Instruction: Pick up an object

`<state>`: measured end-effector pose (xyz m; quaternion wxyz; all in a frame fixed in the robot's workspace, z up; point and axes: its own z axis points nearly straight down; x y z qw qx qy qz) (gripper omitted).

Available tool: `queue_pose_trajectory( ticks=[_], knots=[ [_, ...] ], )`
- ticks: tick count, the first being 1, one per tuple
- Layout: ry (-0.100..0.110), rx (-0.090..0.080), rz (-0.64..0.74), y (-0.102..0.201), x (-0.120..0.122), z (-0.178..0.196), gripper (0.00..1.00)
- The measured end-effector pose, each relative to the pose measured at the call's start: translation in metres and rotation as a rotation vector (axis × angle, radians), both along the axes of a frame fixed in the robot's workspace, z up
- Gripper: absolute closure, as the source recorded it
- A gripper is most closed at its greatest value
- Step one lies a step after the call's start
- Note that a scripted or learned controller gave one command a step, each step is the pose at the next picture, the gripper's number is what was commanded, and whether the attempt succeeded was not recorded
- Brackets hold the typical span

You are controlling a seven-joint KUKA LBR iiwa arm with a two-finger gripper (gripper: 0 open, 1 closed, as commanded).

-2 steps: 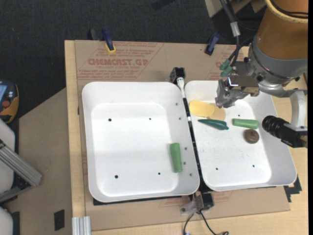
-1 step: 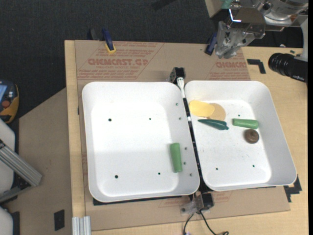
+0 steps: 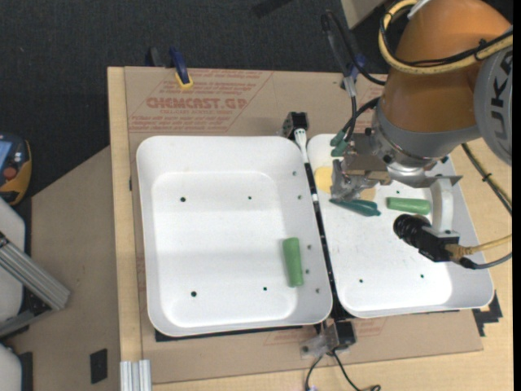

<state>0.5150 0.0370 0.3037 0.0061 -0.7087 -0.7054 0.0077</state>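
Note:
My gripper (image 3: pixel 350 191) hangs low over the upper left part of the right bin (image 3: pixel 391 296), under the orange wrist band. Just beneath its tip lies a dark teal elongated piece (image 3: pixel 358 208), pointing down to the right; whether the gripper touches it I cannot tell. To the right of the teal piece rests a light green bar (image 3: pixel 409 205), partly covered by the arm. A pale yellow object (image 3: pixel 324 177) sits at the gripper's left, close to the bin's left wall. In the left bin (image 3: pixel 163 177), a green block (image 3: pixel 293 261) lies near the lower right corner.
The two bins meet along a dark ridge (image 3: pixel 319 226) right beside the gripper. A brown board (image 3: pixel 203 96) lies under both bins. A blue and yellow clamp (image 3: pixel 181 70) stands at the board's far edge.

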Motion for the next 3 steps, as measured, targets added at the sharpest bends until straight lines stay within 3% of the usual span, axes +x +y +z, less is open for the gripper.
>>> queue_pose_trajectory(
  ticks=[1, 2, 3],
  knots=[
    [-0.025, 0.003, 0.007, 0.02, 0.02, 0.045, 1.0],
    [-0.023, 0.004, 0.008, 0.034, -0.034, 0.078, 1.0],
    [-0.012, 0.002, 0.005, 0.044, -0.036, 0.029, 1.0]
  ],
)
